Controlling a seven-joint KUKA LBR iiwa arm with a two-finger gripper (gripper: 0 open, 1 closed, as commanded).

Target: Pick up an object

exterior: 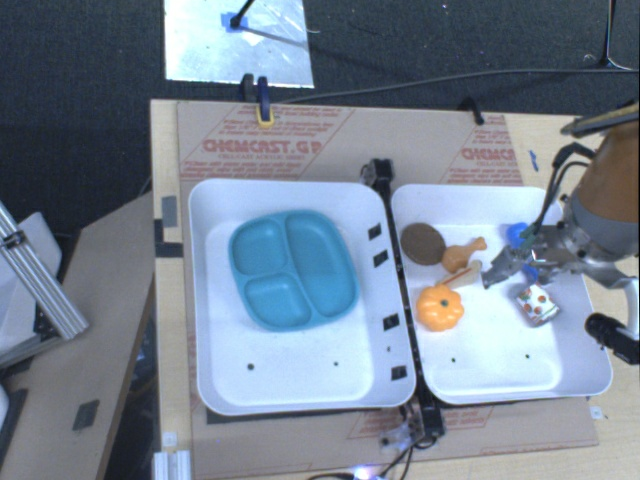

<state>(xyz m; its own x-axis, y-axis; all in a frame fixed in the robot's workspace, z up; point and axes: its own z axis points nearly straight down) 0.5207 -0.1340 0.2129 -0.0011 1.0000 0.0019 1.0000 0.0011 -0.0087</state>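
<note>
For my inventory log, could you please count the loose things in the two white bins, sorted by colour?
Blue: 2, the divided plate and a small blue object
Orange: 1, the pumpkin
Brown and tan: 1, the brown-headed piece
White with spots: 1, the cube
Total: 5

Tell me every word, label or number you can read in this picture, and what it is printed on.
"CHEMCAST GP": red print on the brown protective sheet under the bins, at its upper left.
"CHEMC...": the same red print at the sheet's upper right, partly cut off and blurred.
Fainter red print repeats across the sheet, too small to read.
Spotted cube in the right bin: markings too small to read.
Blue divided plate: no text.
</note>
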